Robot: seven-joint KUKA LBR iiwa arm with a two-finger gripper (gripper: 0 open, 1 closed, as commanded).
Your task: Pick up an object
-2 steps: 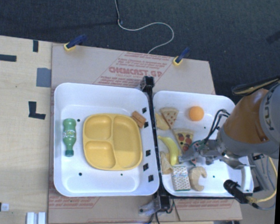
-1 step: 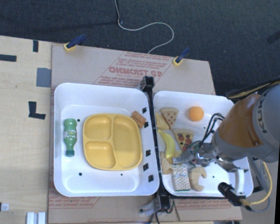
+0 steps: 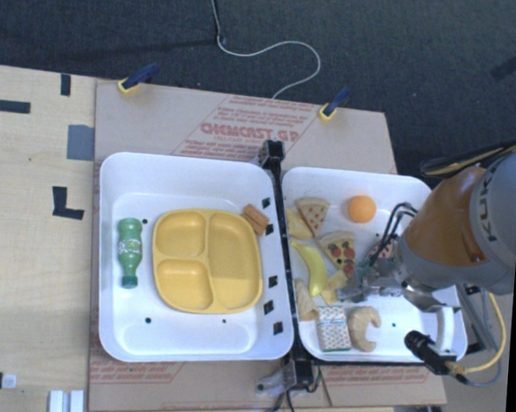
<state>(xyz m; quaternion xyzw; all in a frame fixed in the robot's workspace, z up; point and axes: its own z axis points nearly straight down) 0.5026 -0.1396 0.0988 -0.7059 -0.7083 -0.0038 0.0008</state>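
Right bin [image 3: 411,184]: hand [image 3: 358,287] low over the crowded food, banana [image 3: 314,265] at its nine o'clock; finger state cannot be told. Risk: tight packing, so neighbouring pizza slice [image 3: 339,250] may get nudged instead of lifted.

Mixed toy foods [image 3: 335,269], right bin [image 3: 407,187]

Both bins [image 3: 113,234] are white, lying on a brown cardboard sheet [image 3: 246,129] printed with red lettering; blue-and-yellow clamps [image 3: 136,78] grip its far edge. The surface [image 3: 16,226] is pale wood-toned with black tape marks. The divided plate [image 3: 207,261] is yellow, the bottle [image 3: 129,251] at its 9 o'clock green. The right bin has an orange ball [image 3: 361,209], a yellow banana [image 3: 311,265], a tan pizza slice with red dots [image 3: 337,250], and a green-patterned carton [image 3: 334,329]. The arm [image 3: 456,230] is grey and orange.
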